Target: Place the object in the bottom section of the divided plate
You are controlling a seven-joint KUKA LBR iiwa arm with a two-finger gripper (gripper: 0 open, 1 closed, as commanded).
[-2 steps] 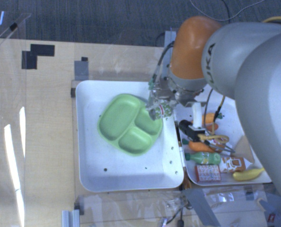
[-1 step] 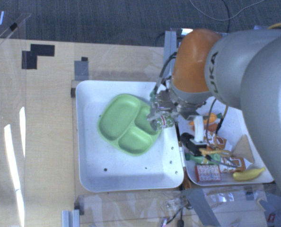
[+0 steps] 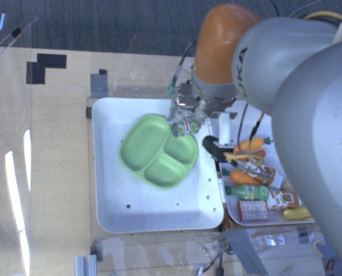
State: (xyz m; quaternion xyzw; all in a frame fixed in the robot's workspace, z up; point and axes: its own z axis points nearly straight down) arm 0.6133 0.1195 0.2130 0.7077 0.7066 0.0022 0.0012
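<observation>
Gripper (image 3: pixel 184 123) sits over the upper right rim of the green divided plate (image 3: pixel 158 150) in the left bin (image 3: pixel 159 214); finger spacing cannot be judged. A small object (image 3: pixel 187 125) appears at its tip, grasp unconfirmed. Bare floor surrounds the plate. Right bin (image 3: pixel 233 211) packaging unreadable.

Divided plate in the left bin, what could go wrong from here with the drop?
The gripper hangs over the green divided plate's upper right rim, not its bottom section, so releasing here could miss. The plate sits rotated in the white bin, making sections easy to confuse. The arm hides part of the plate.
</observation>
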